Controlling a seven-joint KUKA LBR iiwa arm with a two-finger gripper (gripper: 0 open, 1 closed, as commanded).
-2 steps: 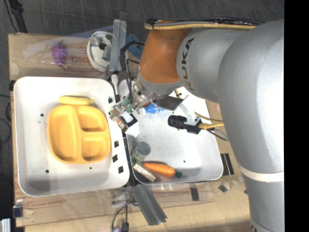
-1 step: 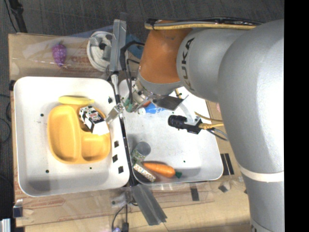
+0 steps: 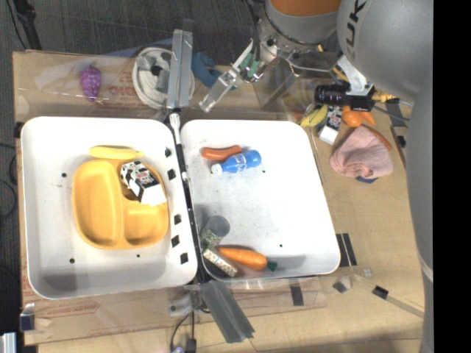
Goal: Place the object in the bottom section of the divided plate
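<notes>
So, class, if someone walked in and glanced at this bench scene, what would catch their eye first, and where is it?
Most likely the bright yellow divided plate in the left bin, with a black-and-white patterned object sitting at its upper right. Next, the right bin holds a blue bottle beside a small sausage near the top and a carrot at the bottom edge. The gripper hangs above the bins' far edge.

Robotics lab test cell. Grey KUKA arm [image 3: 383, 28] over a taped wooden desk [image 3: 368, 219]; two white bins [image 3: 294, 219] side by side holding toy food, such as a plastic carrot [image 3: 243, 257]; loose cables and tape roll [image 3: 151, 76] at the back edge.
</notes>
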